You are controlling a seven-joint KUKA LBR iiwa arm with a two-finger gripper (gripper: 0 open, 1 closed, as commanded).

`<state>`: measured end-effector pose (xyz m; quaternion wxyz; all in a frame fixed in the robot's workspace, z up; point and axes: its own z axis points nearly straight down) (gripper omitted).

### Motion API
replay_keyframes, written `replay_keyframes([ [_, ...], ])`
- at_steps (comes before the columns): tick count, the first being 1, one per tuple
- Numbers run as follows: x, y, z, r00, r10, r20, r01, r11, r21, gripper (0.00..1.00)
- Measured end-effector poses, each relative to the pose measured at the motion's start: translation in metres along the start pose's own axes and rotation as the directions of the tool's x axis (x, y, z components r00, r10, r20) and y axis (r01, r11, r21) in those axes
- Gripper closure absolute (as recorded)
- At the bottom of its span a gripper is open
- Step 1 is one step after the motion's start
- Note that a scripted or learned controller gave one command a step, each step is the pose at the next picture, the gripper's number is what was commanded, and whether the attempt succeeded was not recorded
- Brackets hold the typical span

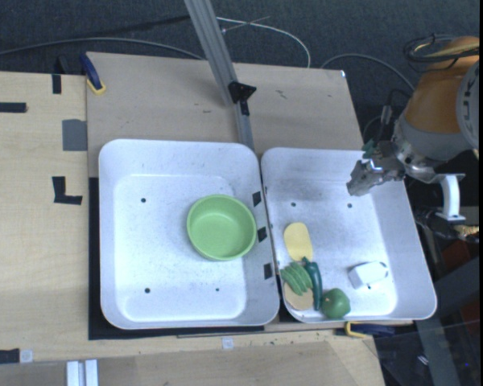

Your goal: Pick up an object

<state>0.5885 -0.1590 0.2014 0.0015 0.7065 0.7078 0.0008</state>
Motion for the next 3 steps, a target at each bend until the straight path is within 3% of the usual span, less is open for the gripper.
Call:
replay_keyframes([
  [1,0.0,0.001,-0.038,1.0,0.0,0.0,0.0,1.0,0.0,1.0],
  [3,0.103,-0.017,-0.028,1.0,-0.004,-0.003,0.005,1.0,0.006,1.0],
])
